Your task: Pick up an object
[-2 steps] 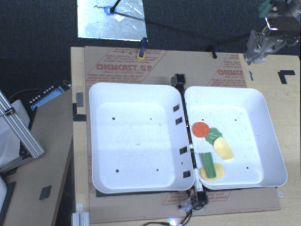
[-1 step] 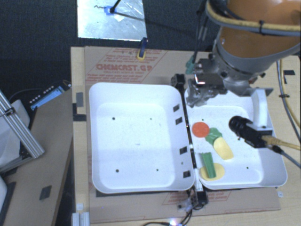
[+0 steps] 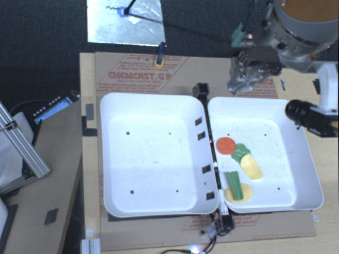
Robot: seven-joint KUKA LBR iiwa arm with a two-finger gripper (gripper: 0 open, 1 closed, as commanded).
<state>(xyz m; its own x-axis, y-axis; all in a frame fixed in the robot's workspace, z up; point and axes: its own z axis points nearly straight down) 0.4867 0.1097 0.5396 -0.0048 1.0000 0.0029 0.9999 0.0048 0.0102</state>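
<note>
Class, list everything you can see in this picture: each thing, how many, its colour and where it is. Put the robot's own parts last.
Bins: two, white, side by side on the bench.
Round disc: one, orange-red, right bin, near its left wall.
Green pieces: two; one beside the disc, one stick nearer the front.
Yellow pieces: two; one oval in the middle of the group, one flat piece under the stick.
Cardboard sheet: one, brown with red print, under the bins.
Shiny plate: one, silver, behind the bench.
Arm: one, grey with orange band, upper right.
Gripper: one, metal, above the right bin's back edge.
</note>
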